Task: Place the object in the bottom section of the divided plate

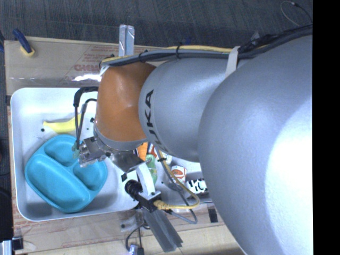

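The camera view looks down on the big grey robot arm (234, 121), which covers most of the right side of the bench. Near the bottom edge of the bench, grey metal parts and a yellow cable (178, 206) stick out from under the arm. Just above them lies the shallow white plastic bin (21, 116) on the left. A bright blue divided plastic plate (58, 179) rests in the bin's lower left corner. The two-finger gripper (87, 154) hangs over the right side of the plate, at the plate's edge. I cannot tell how the gripper is set or what the object is, because the arm hides that part. A yellow banana-shaped toy (61, 125) lies in the bin just above the plate, touching its top rim. Some small colourful things (178, 171) peek out under the arm to the right. Farther back is the arm's wide orange band (119, 105). At the far edge of the bench a small silver post (126, 40) stands up.
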Robot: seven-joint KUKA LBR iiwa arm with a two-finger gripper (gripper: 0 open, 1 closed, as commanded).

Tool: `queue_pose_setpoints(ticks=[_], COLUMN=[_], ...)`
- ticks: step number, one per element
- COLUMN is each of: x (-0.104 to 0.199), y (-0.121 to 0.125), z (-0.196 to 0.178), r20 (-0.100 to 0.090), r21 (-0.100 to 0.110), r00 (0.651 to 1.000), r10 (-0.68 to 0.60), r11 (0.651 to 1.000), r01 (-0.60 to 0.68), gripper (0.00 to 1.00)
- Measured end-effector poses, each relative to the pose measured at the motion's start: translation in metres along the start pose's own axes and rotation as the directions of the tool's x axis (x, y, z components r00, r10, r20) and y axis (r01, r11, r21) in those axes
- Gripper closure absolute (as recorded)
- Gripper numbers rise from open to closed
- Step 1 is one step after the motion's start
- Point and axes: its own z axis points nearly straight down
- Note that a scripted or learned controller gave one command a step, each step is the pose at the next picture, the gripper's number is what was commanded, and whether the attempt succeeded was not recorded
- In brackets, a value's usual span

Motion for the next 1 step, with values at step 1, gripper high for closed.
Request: queue_pose_setpoints(ticks=[1], x=[0.0426], y=[0.0128], z=[0.0706], r20=[-0.001], r21=[0.002], r00=[0.963], r10=[-0.271], r11=[0.963], r01=[0.271], gripper=[1.00])
